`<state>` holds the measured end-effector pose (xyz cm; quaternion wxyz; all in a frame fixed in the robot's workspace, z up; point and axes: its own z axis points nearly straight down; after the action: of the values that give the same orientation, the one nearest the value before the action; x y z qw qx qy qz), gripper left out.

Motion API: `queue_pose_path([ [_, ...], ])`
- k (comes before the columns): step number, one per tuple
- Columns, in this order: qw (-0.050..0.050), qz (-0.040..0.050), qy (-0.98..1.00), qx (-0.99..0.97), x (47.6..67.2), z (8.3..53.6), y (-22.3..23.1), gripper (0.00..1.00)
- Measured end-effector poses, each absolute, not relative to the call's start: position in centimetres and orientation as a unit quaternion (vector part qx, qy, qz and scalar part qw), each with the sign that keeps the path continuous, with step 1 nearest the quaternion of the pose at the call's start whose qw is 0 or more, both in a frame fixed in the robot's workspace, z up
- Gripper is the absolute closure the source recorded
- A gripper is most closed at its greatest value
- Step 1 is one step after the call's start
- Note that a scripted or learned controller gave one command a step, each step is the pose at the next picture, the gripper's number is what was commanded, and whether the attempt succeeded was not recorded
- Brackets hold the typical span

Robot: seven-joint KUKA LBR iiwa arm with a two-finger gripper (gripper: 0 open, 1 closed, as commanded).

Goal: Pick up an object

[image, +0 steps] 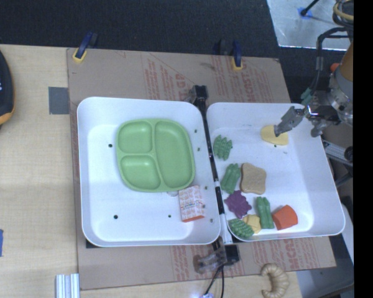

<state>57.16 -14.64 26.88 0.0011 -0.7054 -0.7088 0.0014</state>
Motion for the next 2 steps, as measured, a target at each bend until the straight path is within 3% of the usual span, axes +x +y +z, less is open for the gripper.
queue_pose_path([
  [1, 0.007, 0.0042, -0.711, -0.703, 52.5, 18.7, -8.2, 0.00],
  [2, 0.003, 0.0035, -0.708, -0.706, 55.3, 11.3, -12.7, 0.00],
])
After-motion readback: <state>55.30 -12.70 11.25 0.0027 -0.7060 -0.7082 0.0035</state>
